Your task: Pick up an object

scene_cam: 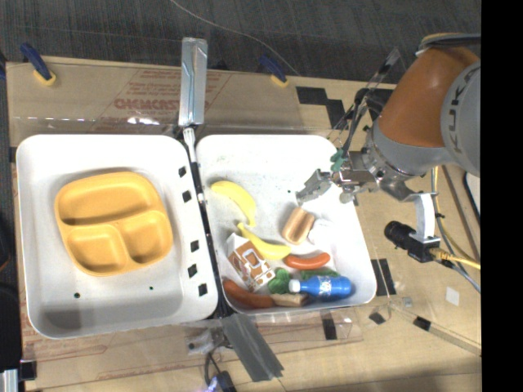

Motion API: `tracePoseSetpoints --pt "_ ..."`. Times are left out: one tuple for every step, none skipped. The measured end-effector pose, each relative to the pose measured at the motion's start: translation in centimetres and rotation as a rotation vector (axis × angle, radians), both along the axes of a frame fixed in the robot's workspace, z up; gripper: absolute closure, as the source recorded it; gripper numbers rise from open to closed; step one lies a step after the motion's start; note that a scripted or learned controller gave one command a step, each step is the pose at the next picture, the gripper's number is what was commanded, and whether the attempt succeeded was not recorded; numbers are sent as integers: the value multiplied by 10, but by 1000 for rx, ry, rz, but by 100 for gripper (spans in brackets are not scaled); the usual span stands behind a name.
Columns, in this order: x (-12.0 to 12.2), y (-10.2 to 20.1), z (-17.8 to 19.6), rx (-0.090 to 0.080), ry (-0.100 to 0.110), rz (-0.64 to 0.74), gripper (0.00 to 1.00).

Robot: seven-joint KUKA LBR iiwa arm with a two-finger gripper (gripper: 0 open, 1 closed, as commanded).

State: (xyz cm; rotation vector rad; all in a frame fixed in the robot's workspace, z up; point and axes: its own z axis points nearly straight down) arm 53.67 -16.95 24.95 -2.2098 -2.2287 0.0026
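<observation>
Now gripper [315, 188] over right bin [270, 147] upper area, grip state unclear; objs crowd lower edge.

Red printed letters stand on the cardboard sheet [139, 96] in the upper left of the frame, behind the left bin, but they are upside down and too faint to read. The small carton [250, 265] in the lower middle has a printed pattern, without readable words.
</observation>
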Motion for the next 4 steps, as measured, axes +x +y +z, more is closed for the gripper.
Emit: tracePoseSetpoints --pt "10 4 -150 -3 -14 41 0" --pt "-4 -5 -151 -3 -17 274 0" --pt "-4 -5 -151 -4 -17 273 0" --pt "-14 -27 -151 -4 -13 658 0"
